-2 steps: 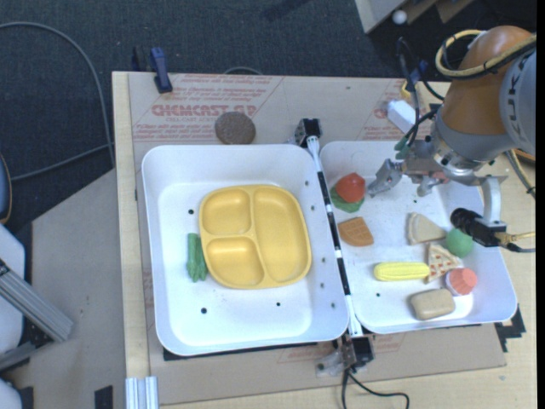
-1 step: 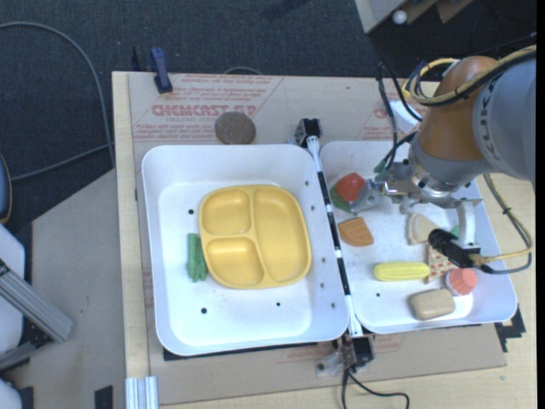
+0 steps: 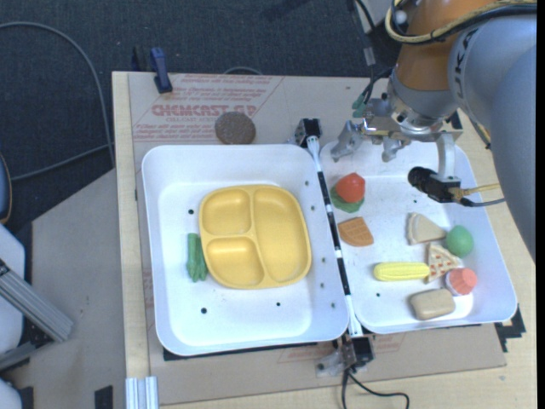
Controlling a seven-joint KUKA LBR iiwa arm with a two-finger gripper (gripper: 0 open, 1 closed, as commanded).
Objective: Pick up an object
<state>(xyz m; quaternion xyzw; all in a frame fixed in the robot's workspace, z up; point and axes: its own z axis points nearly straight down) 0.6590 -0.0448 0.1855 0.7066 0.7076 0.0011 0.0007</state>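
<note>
Seen from above the bench, the grey arm (image 3: 502, 66) reaches in from the right, with its orange band (image 3: 434, 41) above the wrist; the gripper (image 3: 366, 147) hangs over the far end of the right bin (image 3: 383, 303), close to the divide between the two bins; its fingers (image 3: 341, 148) stand well spread, with nothing between them; just on the near side of the gripper, apart from it, lies a red toy tomato (image 3: 348, 188) on a green base, close by the bin's left wall; next along toward the near edge sits an orange wedge (image 3: 355, 231); past that a yellow corn cob (image 3: 401, 271) lies crosswise; to the right of these a pale bread slice (image 3: 423, 227), a green ball (image 3: 459, 240), a pizza slice (image 3: 439, 261), a pink round piece (image 3: 462, 281) and a tan loaf (image 3: 432, 303) crowd toward the near right corner; the left bin (image 3: 166, 220) holds a yellow divided plate (image 3: 254, 234) in its middle, with a green pod (image 3: 197, 256) just beside the plate's left edge; beyond the left bin, on the cardboard (image 3: 187, 105), rests a brown disc (image 3: 234, 129)
</note>
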